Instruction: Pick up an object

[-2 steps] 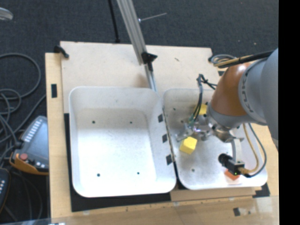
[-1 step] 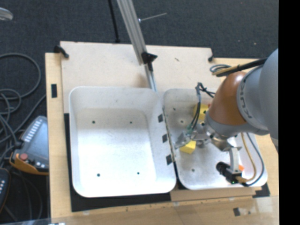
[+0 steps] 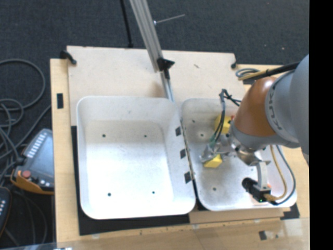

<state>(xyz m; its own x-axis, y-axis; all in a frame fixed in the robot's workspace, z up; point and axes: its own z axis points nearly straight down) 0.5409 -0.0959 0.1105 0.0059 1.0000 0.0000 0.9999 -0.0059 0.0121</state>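
My gripper low in the right bin, finger state I cannot tell, yellow block just beneath it, another yellow object beyond, left bin alongside.

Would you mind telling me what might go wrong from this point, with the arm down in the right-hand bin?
1. The gripper is at one end of the small yellow object, so it could slip or tip away.
2. That object lies near the right bin's inner wall; the gripper might hit it.
3. A second yellow object sits half hidden under the arm and could get knocked.
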